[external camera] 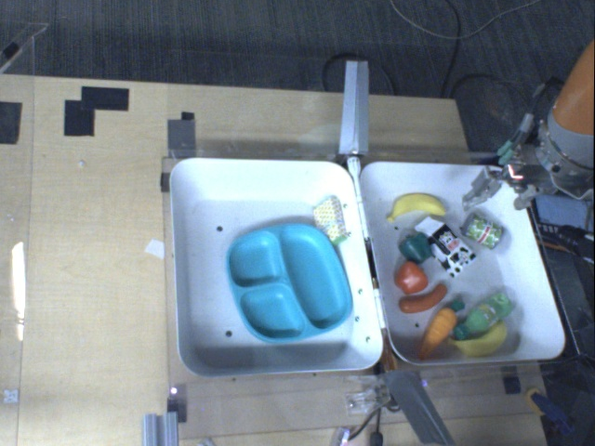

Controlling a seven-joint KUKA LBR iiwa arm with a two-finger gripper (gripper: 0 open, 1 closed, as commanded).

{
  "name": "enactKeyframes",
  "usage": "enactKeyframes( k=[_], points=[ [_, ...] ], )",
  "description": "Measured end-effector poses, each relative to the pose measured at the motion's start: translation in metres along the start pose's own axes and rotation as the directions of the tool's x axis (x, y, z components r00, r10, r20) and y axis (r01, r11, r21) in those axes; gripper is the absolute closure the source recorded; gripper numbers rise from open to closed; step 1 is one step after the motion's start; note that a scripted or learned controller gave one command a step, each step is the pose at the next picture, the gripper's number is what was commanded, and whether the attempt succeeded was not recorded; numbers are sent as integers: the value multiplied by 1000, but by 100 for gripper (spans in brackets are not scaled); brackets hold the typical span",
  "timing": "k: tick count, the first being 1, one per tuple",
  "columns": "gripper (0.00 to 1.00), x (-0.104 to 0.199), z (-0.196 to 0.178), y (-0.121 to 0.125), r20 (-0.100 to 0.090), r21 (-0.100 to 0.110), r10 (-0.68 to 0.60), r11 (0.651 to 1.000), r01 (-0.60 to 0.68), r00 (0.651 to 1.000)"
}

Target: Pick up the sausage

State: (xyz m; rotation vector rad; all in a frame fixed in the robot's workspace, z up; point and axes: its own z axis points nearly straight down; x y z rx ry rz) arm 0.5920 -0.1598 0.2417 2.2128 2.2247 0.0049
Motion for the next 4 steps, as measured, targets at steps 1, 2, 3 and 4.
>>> enactKeyframes(
  k=[1, 2, 3, 4],
  points=[
    [0, 63, 98, -34, -1, 2, -126, 992, 126, 992],
    [0, 70, 151, -101, 1, -9, -191, 982, 191, 982],
    [100, 71, 139, -98, 3, -17, -193, 981, 193, 981],
    [100, 149, 31, -103, -1, -2, -273, 962, 273, 962]
  ],
)
